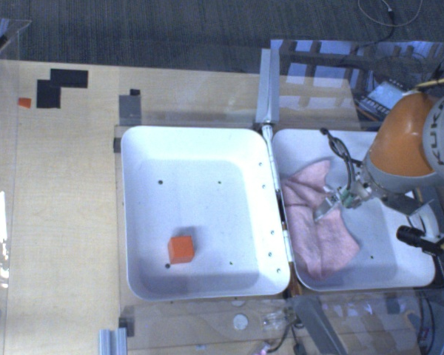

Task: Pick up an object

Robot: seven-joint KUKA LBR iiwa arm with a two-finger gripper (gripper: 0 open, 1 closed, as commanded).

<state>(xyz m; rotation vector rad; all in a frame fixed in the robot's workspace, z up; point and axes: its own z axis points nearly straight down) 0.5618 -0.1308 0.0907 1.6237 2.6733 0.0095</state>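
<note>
A small orange cube (181, 249) lies in the left bin (144, 161), toward its front. A crumpled pink cloth (320, 224) covers the left half of the right bin (399, 265). My gripper (330, 205) hangs over the cloth's upper middle, its metal fingers pointing down and left at the fabric. The fingers stand slightly apart with nothing between them. The arm's orange band (403, 143) sits above the right bin's far side.
The two bins meet at a metal divider rail (277, 198). Black markers (59, 86) and a small orange tag (24, 103) lie on the wooden bench at far left. Cables and a frame (333, 65) stand behind the right bin.
</note>
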